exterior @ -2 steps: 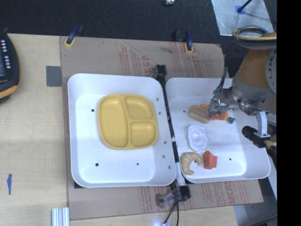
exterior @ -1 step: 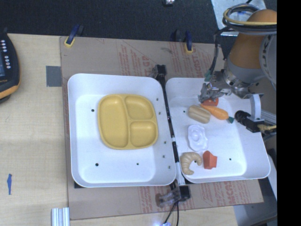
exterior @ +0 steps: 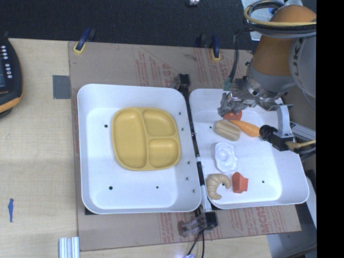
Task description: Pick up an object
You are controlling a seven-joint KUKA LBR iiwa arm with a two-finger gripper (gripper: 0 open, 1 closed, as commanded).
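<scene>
The grey two-finger gripper (exterior: pixel 232 104) stands low in the right shallow white bin (exterior: pixel 279 190), directly over a small red toy piece (exterior: pixel 232 115) beside the tan bread roll (exterior: pixel 227 130). Claw opening cannot be told. Judged step: descent to grasp; closing and lifting would come next.

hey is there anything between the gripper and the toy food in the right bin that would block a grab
Nothing visible blocks it. The gripper hangs at the far end of the right bin, right over a red piece beside the carrot and bread roll. The croissant lies at the near end.
</scene>
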